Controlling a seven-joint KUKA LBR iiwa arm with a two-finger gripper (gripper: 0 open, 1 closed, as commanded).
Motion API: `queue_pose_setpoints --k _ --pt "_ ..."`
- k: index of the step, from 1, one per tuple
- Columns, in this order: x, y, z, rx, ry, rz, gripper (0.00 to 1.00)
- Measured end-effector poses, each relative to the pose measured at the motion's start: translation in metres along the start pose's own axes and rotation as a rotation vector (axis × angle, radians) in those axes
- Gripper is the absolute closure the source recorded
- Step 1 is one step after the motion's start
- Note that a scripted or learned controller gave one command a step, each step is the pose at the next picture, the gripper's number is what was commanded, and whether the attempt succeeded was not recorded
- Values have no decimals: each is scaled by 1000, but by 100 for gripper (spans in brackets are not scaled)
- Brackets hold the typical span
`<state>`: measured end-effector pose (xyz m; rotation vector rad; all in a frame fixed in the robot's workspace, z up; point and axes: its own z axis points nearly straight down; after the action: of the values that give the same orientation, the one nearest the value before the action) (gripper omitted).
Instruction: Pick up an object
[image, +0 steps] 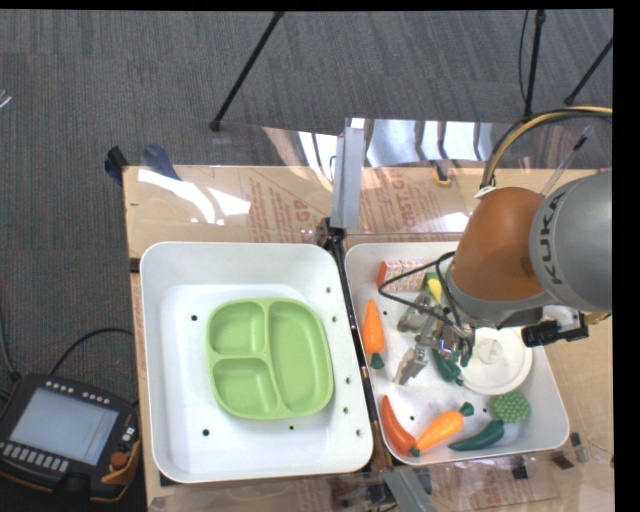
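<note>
At the near left corner, off the desk (250, 200), a handheld control pad (60, 435) with a grey screen lies on the carpet. On the desk, the left bin (165, 300) holds a light green divided plate (270, 357) with three sections, lying flat near the bin's middle. The right bin (550, 420) is crowded. Along its near edge lie a red pepper (396, 425), an orange carrot with a green top (443, 428), a dark green pepper (482, 436) and a pale green knobbly piece (510, 407), all close together. Behind them sits a round white dish (497, 365), and by the bin's left wall a second orange carrot (373, 330) lies lengthwise. The gripper (425, 350) hangs low between that carrot and the dish, its metal fingers pointing down among the toys; whether the jaws are apart or together cannot be told, and nothing is seen clamped between them. A dark green toy (447, 367) lies just beside the fingers. The grey arm with its orange band (500, 245) covers the bin's far right part; a red and white packet (400, 272) and a yellow piece (433, 288) peek out at the far side.
</note>
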<state>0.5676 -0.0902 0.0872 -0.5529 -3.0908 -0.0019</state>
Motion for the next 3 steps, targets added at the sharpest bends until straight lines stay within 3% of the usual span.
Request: queue_pose_setpoints --k 1,2,3 --pt "-52 30 -1 -1 -4 26 0" --pt "-7 -54 0 3 -2 87 0" --pt "-45 -7 -1 -2 -3 142 0"
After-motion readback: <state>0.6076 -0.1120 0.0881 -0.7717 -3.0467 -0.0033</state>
